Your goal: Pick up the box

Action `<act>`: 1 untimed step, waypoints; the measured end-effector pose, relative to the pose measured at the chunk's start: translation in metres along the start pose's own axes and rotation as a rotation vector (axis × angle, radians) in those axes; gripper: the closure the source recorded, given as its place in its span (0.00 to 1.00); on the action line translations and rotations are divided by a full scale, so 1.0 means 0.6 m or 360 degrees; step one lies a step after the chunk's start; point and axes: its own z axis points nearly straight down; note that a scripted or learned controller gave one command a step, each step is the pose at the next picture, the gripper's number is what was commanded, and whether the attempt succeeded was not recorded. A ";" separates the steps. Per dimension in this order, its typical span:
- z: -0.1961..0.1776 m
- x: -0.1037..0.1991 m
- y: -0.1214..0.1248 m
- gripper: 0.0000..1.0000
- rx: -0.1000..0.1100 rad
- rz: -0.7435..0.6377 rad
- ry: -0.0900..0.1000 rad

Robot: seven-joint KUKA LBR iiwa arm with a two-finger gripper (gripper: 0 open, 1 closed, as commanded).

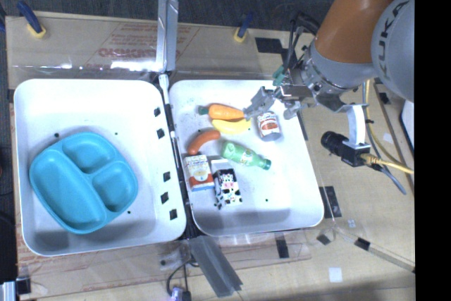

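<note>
The arm's gripper [271, 101] hangs over the right bin [303, 180], fingers apart, holding nothing

Far to its left sits the left bin [28, 99] with a blue plate [81, 181]; below and left of the gripper lie the green bottle [245, 156], the sausage [203, 140] and the box [227, 188], with the banana [231, 126], carrot [225, 111] and little can [268, 125] close by
</note>
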 end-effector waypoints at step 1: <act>0.251 0.021 0.011 0.00 0.0000 -0.0120 0.0000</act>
